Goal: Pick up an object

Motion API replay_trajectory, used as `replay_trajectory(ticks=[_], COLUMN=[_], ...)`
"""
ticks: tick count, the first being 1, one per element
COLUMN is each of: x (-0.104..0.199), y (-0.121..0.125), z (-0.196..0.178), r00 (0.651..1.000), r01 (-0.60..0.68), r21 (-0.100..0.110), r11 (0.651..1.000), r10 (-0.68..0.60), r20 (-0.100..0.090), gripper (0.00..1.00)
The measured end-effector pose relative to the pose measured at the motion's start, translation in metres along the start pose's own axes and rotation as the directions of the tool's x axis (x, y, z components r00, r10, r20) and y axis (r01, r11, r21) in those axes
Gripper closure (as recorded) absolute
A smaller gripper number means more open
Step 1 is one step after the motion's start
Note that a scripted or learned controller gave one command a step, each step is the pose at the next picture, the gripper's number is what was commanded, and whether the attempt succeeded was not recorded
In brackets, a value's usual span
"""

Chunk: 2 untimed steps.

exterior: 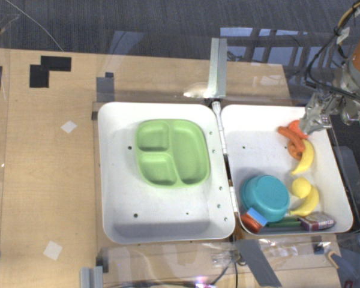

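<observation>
Over right bin's (342, 185) far right corner: gripper (317, 120) touching orange carrot (293, 139); finger spread cannot be told. Banana (305, 159) just nearer.

Green divided plate (170, 152) looks smooth matt plastic; white bins (117, 179) smooth plastic; bench (42, 179) pale wood.

Wooden bench (42, 179), two white bins side by side, left bin (117, 221), right bin (252, 131)

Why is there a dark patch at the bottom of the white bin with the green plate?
In the camera view, that is a soft shadow on the left bin's floor below the green divided plate; light comes from above, and the rim near the divider shows slight glare.
</observation>
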State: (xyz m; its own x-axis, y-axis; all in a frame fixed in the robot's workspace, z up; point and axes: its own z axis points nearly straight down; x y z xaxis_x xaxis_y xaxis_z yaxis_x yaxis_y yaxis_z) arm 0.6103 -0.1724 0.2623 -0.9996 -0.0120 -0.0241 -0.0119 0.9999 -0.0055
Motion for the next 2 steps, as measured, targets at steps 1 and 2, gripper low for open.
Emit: replay_trajectory(ticks=[1,2], x=[-0.058,-0.055], y=[-0.02,-0.001], z=[0.173,-0.023], r00=[0.981,0.814], r01=[-0.194,-0.581], r21=[-0.001,0.002], r11=[0.981,0.814], r10=[0.194,0.581], r20=[-0.008,-0.004], gripper=[1.0,1.0])
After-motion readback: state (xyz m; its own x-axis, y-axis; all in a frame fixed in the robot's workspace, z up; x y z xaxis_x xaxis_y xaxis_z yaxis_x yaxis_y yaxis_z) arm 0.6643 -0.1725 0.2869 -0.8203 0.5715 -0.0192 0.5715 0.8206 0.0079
